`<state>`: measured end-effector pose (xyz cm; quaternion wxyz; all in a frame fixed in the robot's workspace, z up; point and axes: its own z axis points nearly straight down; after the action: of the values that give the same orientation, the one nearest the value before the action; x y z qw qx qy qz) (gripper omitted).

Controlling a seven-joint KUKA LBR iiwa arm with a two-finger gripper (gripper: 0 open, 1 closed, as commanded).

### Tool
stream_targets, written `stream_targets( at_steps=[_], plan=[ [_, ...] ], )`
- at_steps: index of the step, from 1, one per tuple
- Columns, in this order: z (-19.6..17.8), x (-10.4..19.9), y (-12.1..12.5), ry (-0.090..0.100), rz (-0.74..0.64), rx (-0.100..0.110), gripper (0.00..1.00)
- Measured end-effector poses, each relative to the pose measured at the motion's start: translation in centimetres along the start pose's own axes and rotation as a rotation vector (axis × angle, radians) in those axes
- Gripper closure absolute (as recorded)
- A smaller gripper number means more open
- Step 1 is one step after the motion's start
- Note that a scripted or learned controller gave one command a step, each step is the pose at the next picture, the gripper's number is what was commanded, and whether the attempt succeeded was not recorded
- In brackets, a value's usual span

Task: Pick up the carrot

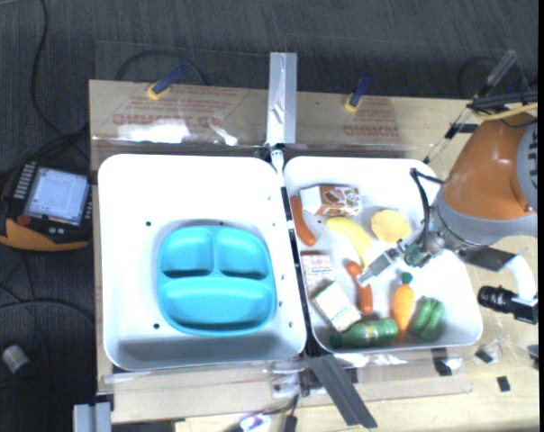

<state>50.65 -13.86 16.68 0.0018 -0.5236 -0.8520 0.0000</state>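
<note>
The gripper (380, 270) is hovering near the small orange plastic carrot (403, 303); jaw state unclear; next, descending onto it.

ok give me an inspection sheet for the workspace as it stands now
surface: wooden bench bearing a left bin and a right bin, both white
job's things: carrot lies in the right bin, beside the green pepper, not gripped
clutter: left bin holds a blue divided tray; right bin holds a banana, sausage, cucumber, small boxes
grippers: pincer hangs over the right bin, left of the carrot; finger state unclear
cables: black cable on the floor at left
surroundings: dark carpet, handheld pendant on the floor at left
</note>
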Motion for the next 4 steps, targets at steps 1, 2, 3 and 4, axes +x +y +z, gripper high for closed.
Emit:
stream_targets(
  at_steps=[1,2,3,4],
  plan=[
    [4.4,3.0,-1.0,-0.004,0.151,-0.001,0.00],
    [7.7,-6.4,-2.4,-0.006,0.128,-0.010,0.00],
    [3.3,-8.3,-1.8,0.001,0.350,-0.001,0.00],
    [5.1,2.8,0.2,0.001,0.563,0.004,0.00]
  ],
)
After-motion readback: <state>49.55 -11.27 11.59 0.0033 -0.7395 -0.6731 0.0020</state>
